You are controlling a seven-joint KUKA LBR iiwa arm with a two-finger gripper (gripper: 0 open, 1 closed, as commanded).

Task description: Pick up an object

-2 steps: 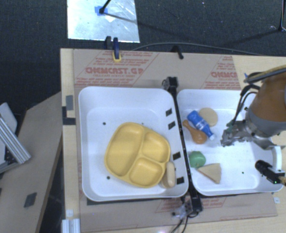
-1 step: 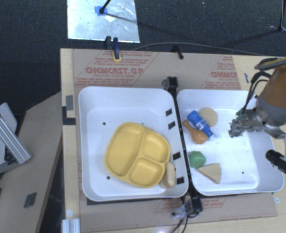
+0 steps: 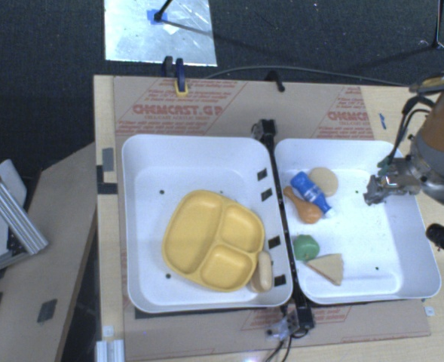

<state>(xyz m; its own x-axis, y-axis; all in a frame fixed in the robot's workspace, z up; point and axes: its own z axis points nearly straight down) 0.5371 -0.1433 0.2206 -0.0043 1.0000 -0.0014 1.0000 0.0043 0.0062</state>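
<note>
We judge the task as barely begun: nothing sits between the fingers of the gripper (image 3: 374, 193), and every candidate object lies in a bin. The pick itself, closing on something and lifting it clear, is all left to do.

The gripper hangs over the right bin (image 3: 414, 277), near its right-hand wall and toward the far half. At this size we cannot tell how wide its fingers stand, so we leave that open. We also cannot tell how high it rides above the bin floor.

To the gripper's left, well apart from it, lie the nearest things: a blue bottle (image 3: 310, 191) resting across an orange carrot-like piece (image 3: 303, 207), with a round tan piece (image 3: 324, 179) just behind the bottle. Further toward the front of the bin, left and below the gripper, sit a green lump (image 3: 306, 246) and, just beside it, a tan wedge (image 3: 328, 268). Much farther left, in the left bin (image 3: 142, 172), a yellow divided tray (image 3: 212, 240) lies with a small pale roll (image 3: 263, 271) against its near right corner.

The arm comes in from the right, its grey wrist (image 3: 440, 157) bent so that the tool points leftward and down into the bin. In our judgement the bottle cluster is the closest reach.
</note>
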